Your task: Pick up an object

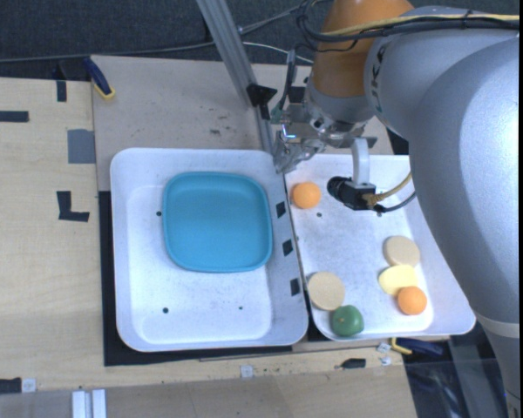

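1. We see the end effector (288, 153) at the far rim of the right bin (357, 233), close to the wall the bin shares with the left bin (200, 307). Both bins sit on the counter (35, 233).
2. End effector state: we cannot tell how far open it is, nor whether it has hold of anything, as the wrist hardware blurs together at this slant.
3. Nearest candidate: a small orange ball (306, 195) lies on the floor of the right bin, just beside the end effector on the near side and slightly toward the arm. It appears apart from the end effector, not touching.
4. Farther toward the near rim and well apart from the end effector, a tan disc (326, 290) lies by the shared wall. A green ball (347, 320) touches its near edge.
5. Toward the arm side and nearer the camera, three items sit clustered in a line: a second tan disc (402, 251), a yellow piece (398, 278) and a second orange ball (410, 300).
6. Across the shared wall, a blue plate (216, 220) lies flat in the left bin, on the side of the end effector away from the arm.
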Available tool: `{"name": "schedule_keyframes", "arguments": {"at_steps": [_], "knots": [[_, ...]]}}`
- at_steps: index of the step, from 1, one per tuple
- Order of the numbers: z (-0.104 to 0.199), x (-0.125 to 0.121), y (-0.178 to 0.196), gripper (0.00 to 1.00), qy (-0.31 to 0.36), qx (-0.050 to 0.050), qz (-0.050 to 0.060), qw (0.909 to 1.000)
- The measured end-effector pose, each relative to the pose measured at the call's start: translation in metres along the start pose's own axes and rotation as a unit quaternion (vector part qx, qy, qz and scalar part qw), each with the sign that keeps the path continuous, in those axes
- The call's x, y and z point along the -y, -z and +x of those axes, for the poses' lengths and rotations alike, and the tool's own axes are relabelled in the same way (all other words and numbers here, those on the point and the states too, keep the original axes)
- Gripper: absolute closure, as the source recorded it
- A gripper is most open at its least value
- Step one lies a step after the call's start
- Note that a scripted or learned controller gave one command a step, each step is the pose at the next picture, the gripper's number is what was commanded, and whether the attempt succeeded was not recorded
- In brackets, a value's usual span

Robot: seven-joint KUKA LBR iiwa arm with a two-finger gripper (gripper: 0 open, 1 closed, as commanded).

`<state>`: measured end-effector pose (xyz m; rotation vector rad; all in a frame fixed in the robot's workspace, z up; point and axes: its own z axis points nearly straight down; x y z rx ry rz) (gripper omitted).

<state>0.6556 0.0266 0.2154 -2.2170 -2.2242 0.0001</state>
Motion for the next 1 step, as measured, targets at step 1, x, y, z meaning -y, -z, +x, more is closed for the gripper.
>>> {"name": "schedule_keyframes", "arguments": {"at_steps": [1], "knots": [[0.0457, -0.0125, 0.0131, 1.00, 0.000, 0.000, -0.001, 1.0000]]}}
